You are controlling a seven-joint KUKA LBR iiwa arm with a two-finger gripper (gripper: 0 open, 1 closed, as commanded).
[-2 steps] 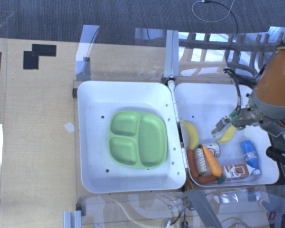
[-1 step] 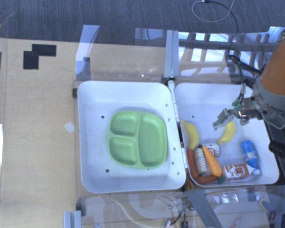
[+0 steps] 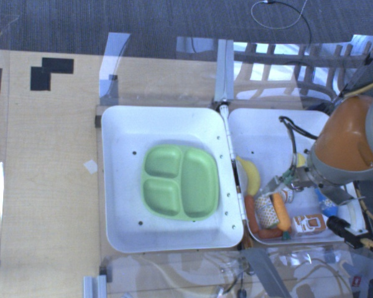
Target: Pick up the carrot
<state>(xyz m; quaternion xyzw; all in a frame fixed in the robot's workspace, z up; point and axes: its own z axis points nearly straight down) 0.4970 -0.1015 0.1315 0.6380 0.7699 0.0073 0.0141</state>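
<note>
The stubby orange carrot (image 3: 280, 211) lies in the right-hand shallow white bin (image 3: 261, 126), near its front edge, wedged among clutter: a curved yellow banana (image 3: 251, 174) just behind it, a red sausage-shaped piece (image 3: 256, 219) along the front left corner, and a small orange-and-white carton (image 3: 309, 223) to its right. The two-finger hand (image 3: 285, 183) hangs just behind the carrot, likely lined up for a descent (whether it is spread or pressed together, I cannot tell). A green three-compartment plastic plate (image 3: 180, 181) sits mid-left bin (image 3: 121, 166).
</note>
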